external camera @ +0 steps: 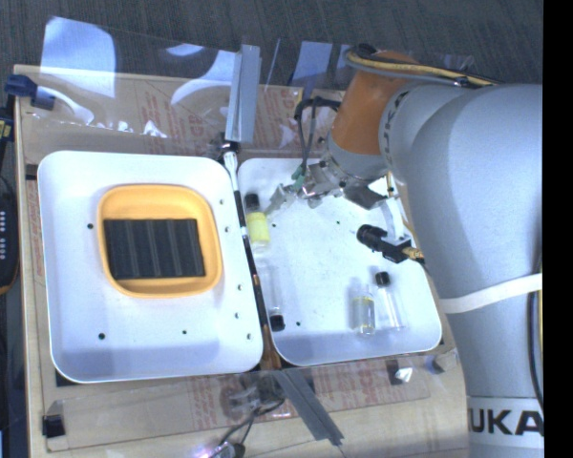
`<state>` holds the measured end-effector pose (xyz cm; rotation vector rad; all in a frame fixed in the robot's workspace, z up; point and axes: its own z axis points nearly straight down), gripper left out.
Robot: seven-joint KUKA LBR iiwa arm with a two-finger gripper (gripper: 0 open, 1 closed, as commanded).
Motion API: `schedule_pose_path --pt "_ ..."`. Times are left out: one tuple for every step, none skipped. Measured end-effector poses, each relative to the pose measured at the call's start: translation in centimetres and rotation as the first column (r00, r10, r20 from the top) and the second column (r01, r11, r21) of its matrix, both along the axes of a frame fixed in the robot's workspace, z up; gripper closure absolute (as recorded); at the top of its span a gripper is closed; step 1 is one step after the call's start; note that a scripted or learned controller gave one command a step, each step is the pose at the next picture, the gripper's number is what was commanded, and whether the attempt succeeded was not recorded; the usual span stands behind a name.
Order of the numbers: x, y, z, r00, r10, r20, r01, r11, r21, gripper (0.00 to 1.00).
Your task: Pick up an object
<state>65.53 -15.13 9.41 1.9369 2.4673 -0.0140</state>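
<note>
- Your gripper hangs over the far end of the right white bin. Whether it is open, closed or holding anything, you cannot tell.
- Nearest candidate — the small pale-yellow cylinder against the bin's left wall: probably light and stiff; pinch it across its round sides.
- The clear plastic vials with black caps look slick — likely to roll.
- The left bin carries a yellow-rimmed tray with a dark ribbed insert.
</note>
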Motion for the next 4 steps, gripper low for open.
schedule_pose_path --pt "-0.20 1.24 0.63 0.999 0.043 0.005 -0.043 0.999 -0.020 0.00" --pt "-0.08 1.86 0.98 0.998 0.059 0.007 -0.059 0.998 -0.030 0.00" --pt "0.03 1.76 0.93 0.998 0.069 0.007 -0.069 0.997 -0.028 0.00" --pt "0.16 2.00 1.11 0.993 0.117 0.009 -0.117 0.993 -0.032 0.00"
